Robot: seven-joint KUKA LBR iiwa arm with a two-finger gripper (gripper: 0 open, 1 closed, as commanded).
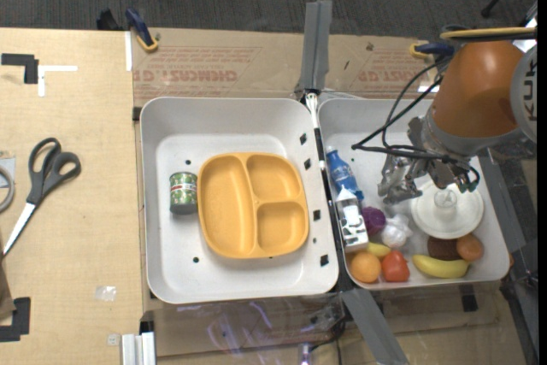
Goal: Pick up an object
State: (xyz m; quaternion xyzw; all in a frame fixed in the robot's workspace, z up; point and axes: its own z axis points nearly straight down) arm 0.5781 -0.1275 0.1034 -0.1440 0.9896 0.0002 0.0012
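Hanging over the far part of the right bin [500, 265], the end effector [402, 179] sits below the arm's orange band [479, 90]; finger spacing cannot be read from this angle, and nothing is seen held between the fingers.

Right bin contents: blue-capped bottle [340, 171] lying along the left wall, white carton [351, 222] just near of it, purple item [374, 219] beside the carton. White round dish [446, 214] lies right of the end effector. Along the near wall, left to right: orange [365, 267], red tomato-like fruit [394, 267], banana [440, 267]. Brown item [443, 248] and small orange fruit [469, 248] lie just far of the banana.

Left bin [162, 261]: yellow three-compartment plate [254, 204] at centre, green can [183, 192] just beside its left edge.

Scissors [38, 184] lie on the bench [68, 269], well left of both bins.
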